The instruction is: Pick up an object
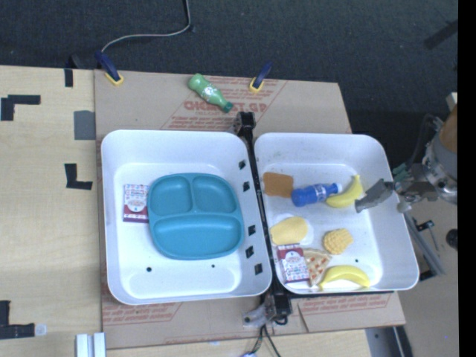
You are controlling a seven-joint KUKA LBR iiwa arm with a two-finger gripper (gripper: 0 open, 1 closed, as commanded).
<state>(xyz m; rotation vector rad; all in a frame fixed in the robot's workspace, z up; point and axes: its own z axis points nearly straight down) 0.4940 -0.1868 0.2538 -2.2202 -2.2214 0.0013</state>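
The right bin (375, 149) holds several toy foods: a brown toast slice (277, 184), a blue bottle (314, 194), a yellow banana (348, 193), a pale yellow lump (288, 230), a waffle (338, 239), a pizza slice (317, 263), a small red-and-white carton (293, 264) and a second banana (343, 276). My gripper (370, 196) reaches in over the right bin's right side, just right of the upper banana and above the bin floor. Nothing shows in its grasp.
The left bin (119, 151) holds a blue divided plate (196, 216) and a small carton (135, 202) at the plate's left. A green bottle (210, 92) lies on the cardboard behind the bins. Two blue-yellow clamps (110, 68) pin the cardboard's back edge.
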